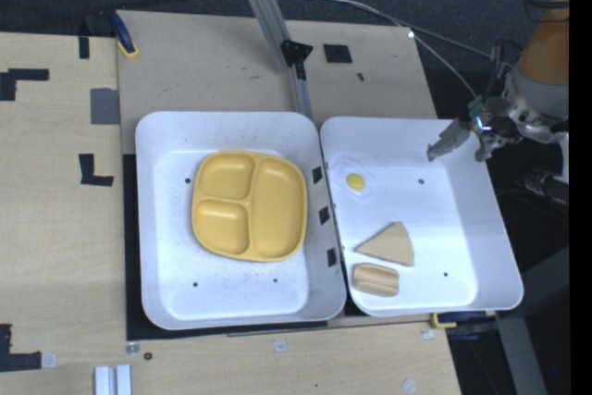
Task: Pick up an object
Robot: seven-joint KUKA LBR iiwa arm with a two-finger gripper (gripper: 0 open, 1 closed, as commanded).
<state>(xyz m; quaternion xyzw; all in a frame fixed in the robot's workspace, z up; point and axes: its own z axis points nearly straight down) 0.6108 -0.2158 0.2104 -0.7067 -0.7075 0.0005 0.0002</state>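
Arm comes in from the right, gripper hanging over the upper right corner of the right bin. Can't tell from here how its tip is set; too small and blurred. Nothing visibly held.

Candidates, all placed relative to the right bin:
- fried egg toy, upper left part of the bin floor, near the left wall. Flat white disc with a yellow dome. Looks like thin hard plastic, light, lies flush on the floor, so edges are hard to get under. Poor pick.
- tan wedge, lower middle of the floor. Looks like a toy cheese or bread slice, light, probably rigid, smooth faces. Take it across the two long sloping sides near the wide end; near the point it would likely squirt out.
- small bread roll, just below the wedge, close to the bin's lower left corner. Rounded, probably light plastic or foam. Pinch across the short axis, mid-length. Best bet in my view.

Yellow divided plate sits in the left bin, on the far side of the right bin's left wall. Wide, shallow, only the rim is grippable.
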